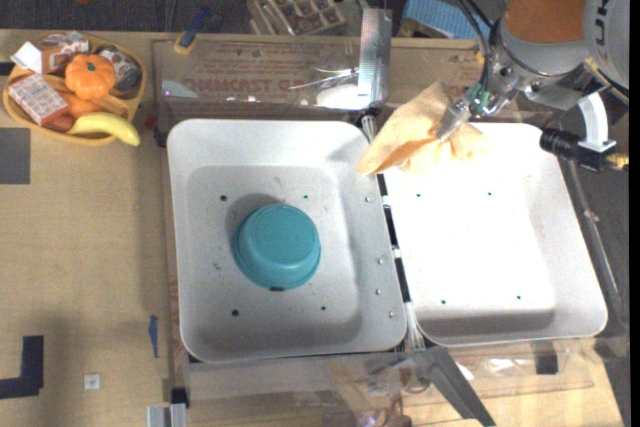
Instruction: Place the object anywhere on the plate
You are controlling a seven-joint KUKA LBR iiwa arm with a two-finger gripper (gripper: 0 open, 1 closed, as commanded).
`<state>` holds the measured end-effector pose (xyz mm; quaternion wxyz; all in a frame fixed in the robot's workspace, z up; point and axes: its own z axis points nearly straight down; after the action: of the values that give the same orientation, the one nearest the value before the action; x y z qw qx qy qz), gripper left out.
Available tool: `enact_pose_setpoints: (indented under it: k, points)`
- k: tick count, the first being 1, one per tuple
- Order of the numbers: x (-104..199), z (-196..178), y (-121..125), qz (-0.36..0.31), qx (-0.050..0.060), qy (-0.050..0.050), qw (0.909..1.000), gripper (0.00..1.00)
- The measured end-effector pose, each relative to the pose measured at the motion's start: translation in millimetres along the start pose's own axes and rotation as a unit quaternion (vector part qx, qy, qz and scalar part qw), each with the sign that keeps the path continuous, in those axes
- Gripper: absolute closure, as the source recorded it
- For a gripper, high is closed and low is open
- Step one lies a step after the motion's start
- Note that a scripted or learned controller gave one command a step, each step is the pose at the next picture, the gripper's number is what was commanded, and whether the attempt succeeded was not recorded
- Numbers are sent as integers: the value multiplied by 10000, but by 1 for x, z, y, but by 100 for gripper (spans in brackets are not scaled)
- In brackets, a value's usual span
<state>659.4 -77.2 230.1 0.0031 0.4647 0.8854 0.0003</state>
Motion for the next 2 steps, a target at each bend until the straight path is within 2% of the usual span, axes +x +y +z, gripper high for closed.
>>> enact_pose_setpoints:
  k: [1,2]
  points:
    - [0,5,1,-7,10,10,10000,100]
    - [50,12,10,-1984,4,26,9801,100]
